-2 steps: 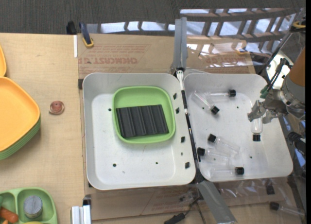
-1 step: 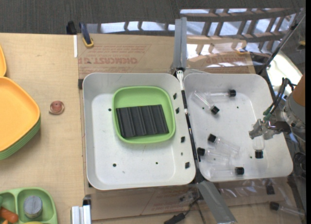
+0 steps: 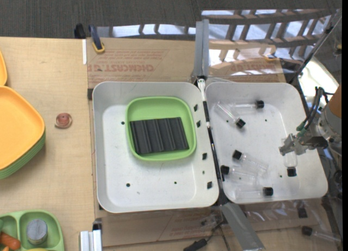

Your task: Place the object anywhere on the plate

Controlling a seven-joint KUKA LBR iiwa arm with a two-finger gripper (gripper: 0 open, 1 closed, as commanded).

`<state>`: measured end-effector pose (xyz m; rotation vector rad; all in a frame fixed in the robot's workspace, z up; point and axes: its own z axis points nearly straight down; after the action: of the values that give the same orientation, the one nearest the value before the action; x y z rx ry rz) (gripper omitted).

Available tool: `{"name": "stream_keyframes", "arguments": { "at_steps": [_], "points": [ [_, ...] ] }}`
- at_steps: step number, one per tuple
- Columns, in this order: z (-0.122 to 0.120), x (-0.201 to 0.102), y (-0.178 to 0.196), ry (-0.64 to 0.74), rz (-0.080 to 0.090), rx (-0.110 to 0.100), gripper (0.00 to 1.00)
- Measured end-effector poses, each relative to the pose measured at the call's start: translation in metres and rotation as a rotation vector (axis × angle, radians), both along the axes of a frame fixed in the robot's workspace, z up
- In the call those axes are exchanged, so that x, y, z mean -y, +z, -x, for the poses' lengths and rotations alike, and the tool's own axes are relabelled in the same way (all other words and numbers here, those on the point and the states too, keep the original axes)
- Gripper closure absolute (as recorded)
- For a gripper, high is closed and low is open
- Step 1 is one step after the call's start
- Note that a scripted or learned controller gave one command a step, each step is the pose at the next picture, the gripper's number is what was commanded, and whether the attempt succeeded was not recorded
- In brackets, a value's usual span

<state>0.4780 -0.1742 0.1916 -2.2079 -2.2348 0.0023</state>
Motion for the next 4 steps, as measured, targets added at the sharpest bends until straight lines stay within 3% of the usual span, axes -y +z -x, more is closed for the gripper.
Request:
{"name": "stream_keyframes", "arguments": {
  "at_steps": [1, 2, 3, 4],
  "points": [
    [0.000, -0.004, -0.011, 0.078, -0.002, -0.002, 1.00],
    [0.000, 0.006, 0.027, 0.132, 0.000, 0.002, 1.00],
    [0.001, 0.024, -0.022, 0.292, -0.002, -0.002, 1.00],
    [0.000, 0.025, 0.026, 0.418, 0.000, 0.002, 1.00]
  ]
}}
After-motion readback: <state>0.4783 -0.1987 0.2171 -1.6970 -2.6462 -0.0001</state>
